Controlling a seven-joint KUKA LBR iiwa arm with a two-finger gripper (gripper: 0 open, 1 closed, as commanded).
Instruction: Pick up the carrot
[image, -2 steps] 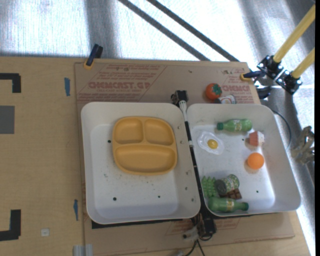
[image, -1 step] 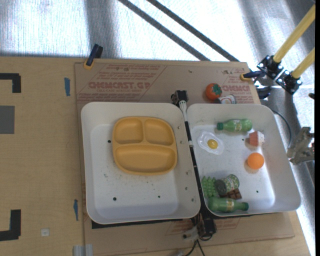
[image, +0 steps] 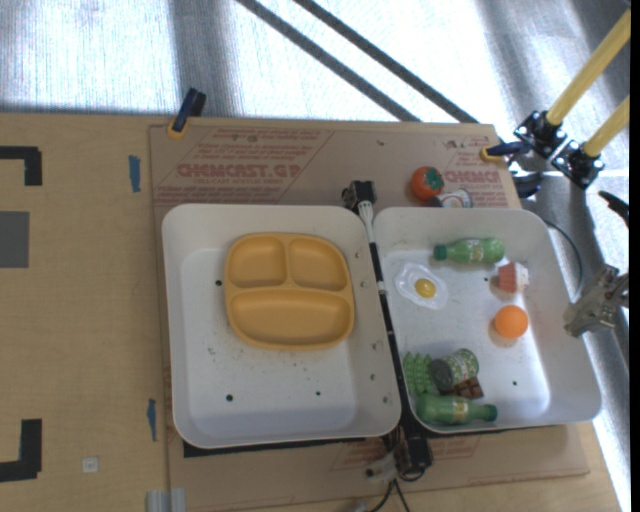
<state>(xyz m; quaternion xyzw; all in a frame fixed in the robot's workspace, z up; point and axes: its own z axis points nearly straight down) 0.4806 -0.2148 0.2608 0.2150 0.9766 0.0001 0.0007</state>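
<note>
No long carrot shape stands out among the toys. The closest match is an orange-red piece with a green top (image: 425, 183), which lies on the cardboard just behind the right bin (image: 570, 395), outside it. I cannot tell whether it is the carrot or a tomato. Inside the right bin, near its right wall, sits a round orange ball (image: 511, 322). Just behind it lies a small red and white piece (image: 511, 277).
The right bin also holds a fried egg (image: 424, 288), a green bottle (image: 470, 251) at the back, and a can (image: 461, 366), a green leafy toy (image: 418, 372) and another green bottle (image: 455, 409) at the front. A yellow divided plate (image: 290, 290) lies in the left bin (image: 200, 400). Grey metal hardware (image: 600, 305) sticks in at the right edge.
</note>
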